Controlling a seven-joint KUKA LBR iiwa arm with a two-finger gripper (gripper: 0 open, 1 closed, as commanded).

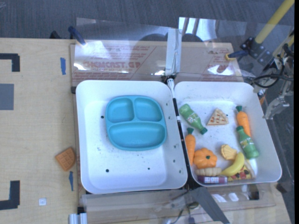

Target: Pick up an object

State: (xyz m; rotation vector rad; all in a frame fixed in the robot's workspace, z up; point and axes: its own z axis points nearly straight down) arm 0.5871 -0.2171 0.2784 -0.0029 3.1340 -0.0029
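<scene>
The right bin (266, 125) holds several toy foods. A green bottle (192, 119) lies near its left wall, with a waffle wedge (217, 118) beside it. A carrot (242, 120) and a second green bottle (247, 143) lie along the right side. Toward the front are another carrot (190, 146), an orange pumpkin (205, 158), a yellow cracker (228, 151) and a banana (235, 164). A pink-and-tan piece (210, 172) rests against the front wall.
The left bin (93, 162) carries a blue divided plate (136, 122). A brown waffle square (66, 158) lies on the wooden bench left of the bins. A clear divider (173, 55) stands behind the bins. A yellow pole (278, 15) and cables sit at the far right.
</scene>
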